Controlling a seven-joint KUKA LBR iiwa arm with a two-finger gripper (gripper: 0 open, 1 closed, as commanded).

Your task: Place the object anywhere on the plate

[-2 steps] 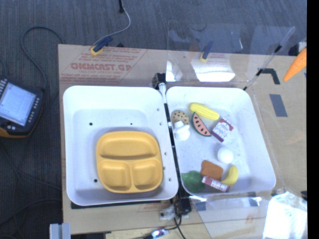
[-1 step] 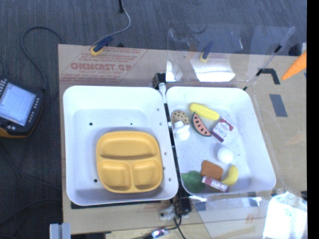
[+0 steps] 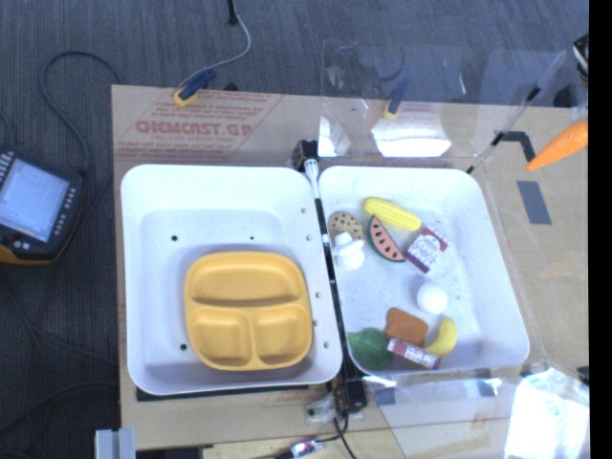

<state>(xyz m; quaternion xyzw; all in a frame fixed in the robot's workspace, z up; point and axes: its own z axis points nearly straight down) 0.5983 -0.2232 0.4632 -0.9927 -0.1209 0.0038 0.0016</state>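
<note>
A yellow plate point(image 3: 249, 309) with three compartments lies in the left white bin point(image 3: 153, 208), towards its front. The right white bin point(image 3: 492, 256) holds several toy foods. An ear of yellow corn point(image 3: 390, 214), a watermelon slice point(image 3: 384, 240), a cookie point(image 3: 343, 224) and a small white piece point(image 3: 349, 253) lie at its back left. A red-and-white packet point(image 3: 426, 249) and a white ball point(image 3: 432, 299) sit in the middle. A brown piece point(image 3: 406, 326), a banana point(image 3: 443, 336), a green item point(image 3: 368, 346) and a red bar point(image 3: 411, 354) crowd the front.
An orange part of the arm point(image 3: 557, 147) pokes in at the right edge, well above and behind the right bin. A control pendant point(image 3: 31, 208) and cables lie on the floor at left. Clear plastic panels point(image 3: 411, 103) stand behind the right bin.
</note>
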